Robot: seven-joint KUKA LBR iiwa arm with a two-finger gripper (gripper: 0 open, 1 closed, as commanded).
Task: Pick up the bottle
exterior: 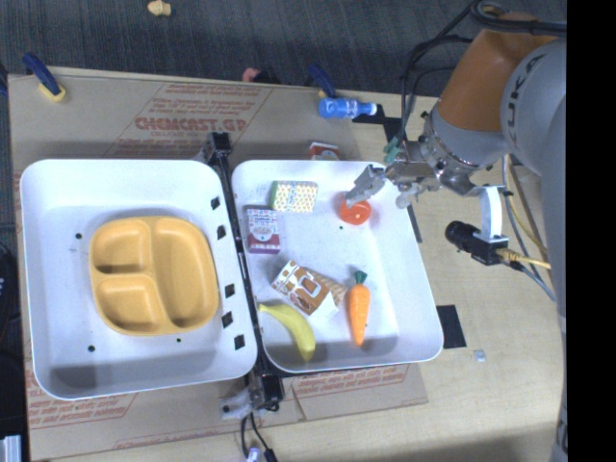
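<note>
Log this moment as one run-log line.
gripper: above right bin, near red object | bottle: on cardboard outside bins, not held | pick: not done

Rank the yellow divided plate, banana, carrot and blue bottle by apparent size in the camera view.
1. yellow divided plate
2. banana and carrot, too alike to separate
3. blue bottle

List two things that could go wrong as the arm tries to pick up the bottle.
1. The blue bottle lies outside the bins on the cardboard, while the tool hovers over the right bin; it may close on the red item instead.
2. The bottle lies on its side and may roll away.
</note>
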